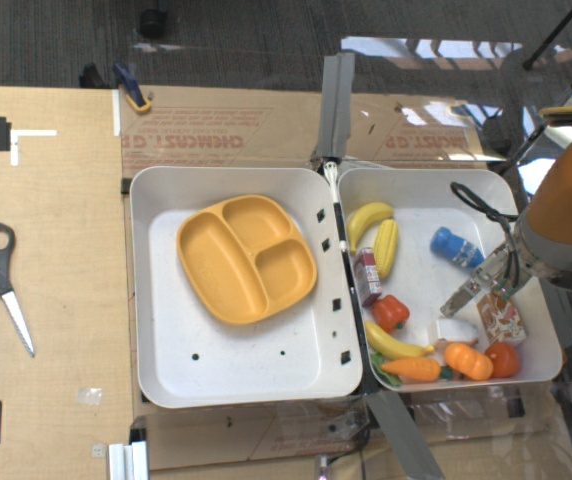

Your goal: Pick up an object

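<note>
The right bin (416, 198) holds toy food. There is a yellow banana (365, 219), a corn cob (386, 246), a blue bottle (456, 247), a dark red can (368, 276), a red pepper (390, 312), a second banana (394, 343), a carrot (411, 369), an orange piece (467, 360), a tomato (503, 358) and a small carton (501, 320). My gripper (466, 296) hangs low over the bin's right half, between the blue bottle and a white piece (455, 330). I see nothing held in it.
An orange divided plate (246, 258) lies in the left bin (156, 368). Scissors (4, 283) rest on the bench at the far left. A grey divider bar (334, 108) runs back between the bins. The arm (566, 208) enters over the right bin's right wall.
</note>
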### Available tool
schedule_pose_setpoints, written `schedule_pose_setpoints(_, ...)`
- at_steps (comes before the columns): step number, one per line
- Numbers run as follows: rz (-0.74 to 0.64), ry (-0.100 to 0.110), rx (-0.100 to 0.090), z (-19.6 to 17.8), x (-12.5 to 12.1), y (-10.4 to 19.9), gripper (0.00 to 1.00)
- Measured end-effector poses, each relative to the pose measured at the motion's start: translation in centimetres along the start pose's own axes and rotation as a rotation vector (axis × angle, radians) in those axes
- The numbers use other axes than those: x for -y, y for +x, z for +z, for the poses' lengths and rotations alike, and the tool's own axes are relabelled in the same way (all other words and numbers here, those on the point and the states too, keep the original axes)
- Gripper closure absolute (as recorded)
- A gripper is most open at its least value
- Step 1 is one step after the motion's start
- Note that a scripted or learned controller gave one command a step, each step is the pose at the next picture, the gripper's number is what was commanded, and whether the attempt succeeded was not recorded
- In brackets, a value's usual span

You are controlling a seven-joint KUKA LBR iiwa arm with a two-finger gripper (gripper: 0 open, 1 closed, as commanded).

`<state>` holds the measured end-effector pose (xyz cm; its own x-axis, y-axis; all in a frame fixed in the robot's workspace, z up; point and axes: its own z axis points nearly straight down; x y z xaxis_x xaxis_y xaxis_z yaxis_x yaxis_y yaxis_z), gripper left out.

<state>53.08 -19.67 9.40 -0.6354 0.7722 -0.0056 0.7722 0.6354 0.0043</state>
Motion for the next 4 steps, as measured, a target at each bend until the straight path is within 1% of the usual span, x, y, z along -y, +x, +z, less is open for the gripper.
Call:
schedule_pose_setpoints(1, 0.048, 0.002, -0.002, 0.1, 2.5, 2.8, 0.00)
schedule_pose_setpoints(2, 0.137, 0.005, -0.005, 0.1, -8.3, 3.7, 0.00)
schedule_pose_setpoints(3, 0.345, 0.005, -0.003, 0.2, -12.6, 1.0, 0.00)
schedule_pose_setpoints(4, 0.407, 0.004, -0.002, 0.2, -15.3, -0.2, 0.00)
